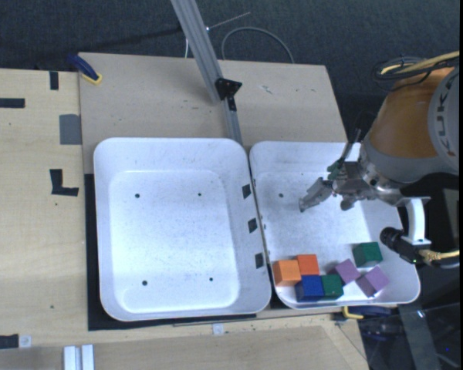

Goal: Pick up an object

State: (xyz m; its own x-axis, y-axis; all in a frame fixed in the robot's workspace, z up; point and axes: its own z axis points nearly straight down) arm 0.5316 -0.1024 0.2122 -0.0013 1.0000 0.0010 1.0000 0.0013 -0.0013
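While the gripper hangs over the right bin with jaws slightly parted on nothing, we judge the blocks along its near edge light, rigid, smooth — best pinched across flat opposite faces — the green cube standing freest.

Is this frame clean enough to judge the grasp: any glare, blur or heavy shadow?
Camera view: soft, even light, white bins bright but not blown out; overall image soft and low-detail; gripper slightly blurred, so its state is unclear; blocks distinct by colour.
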